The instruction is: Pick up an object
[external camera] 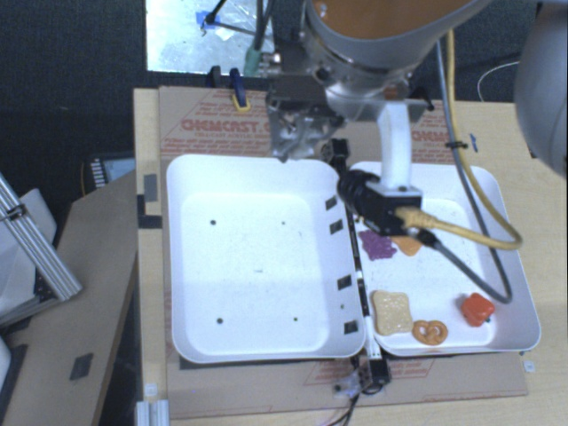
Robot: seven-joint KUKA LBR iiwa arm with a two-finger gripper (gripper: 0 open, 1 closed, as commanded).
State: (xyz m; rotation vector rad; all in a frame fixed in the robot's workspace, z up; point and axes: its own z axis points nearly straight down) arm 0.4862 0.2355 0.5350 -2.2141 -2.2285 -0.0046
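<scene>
White bins, two of them, sit side by side on a cardboard sheet (213, 122) on the desk. Everything loose lies in the right bin (530, 331); the left bin (257, 264) is where the arm (382, 16) hangs, its jaws over the far edge near that bin's far right corner. From this slant I cannot tell whether the jaws are released or clenched, and nothing shows between them.

By my count there are five things, one of each. A purple piece (379, 246) and a small orange piece (409, 246) lie just beside each other near the right bin's left wall. A slice of toy toast (391, 312) and a pretzel (429, 331) lie near its near edge, and a red piece (477, 309) sits toward the near right corner.

Judging by this, the pick has not begun: the step in hand is choosing and approaching. The next move calls for travel across the dividing walls, then a descent over one thing. The red piece, standing apart from the others, looks the cleanest target.
</scene>
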